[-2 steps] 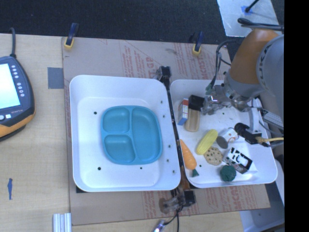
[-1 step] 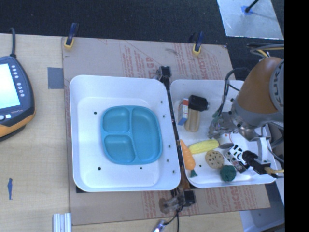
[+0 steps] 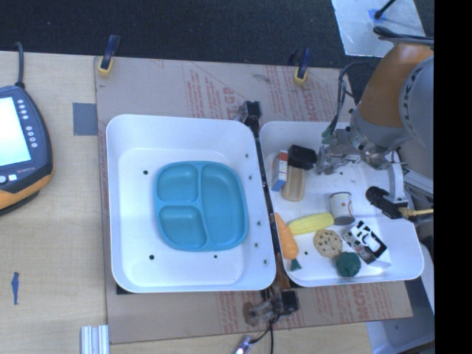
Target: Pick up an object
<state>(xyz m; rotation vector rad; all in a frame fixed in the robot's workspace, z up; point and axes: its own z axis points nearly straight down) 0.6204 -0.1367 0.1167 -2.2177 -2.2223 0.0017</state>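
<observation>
My gripper hangs low over the back of the right bin, with the grey arm reaching in from the right. A small black object lies just to its left. Near that are a tan cylinder and a small red, white and blue box. Closer to the front lie a yellow corn cob, an orange carrot, a round cookie, a green broccoli piece, a small can and a black-and-white item.
The left bin holds a blue divided plate. An orange-rimmed tablet rests on the bench at far left. Clamps hold the cardboard sheet at the back edge.
</observation>
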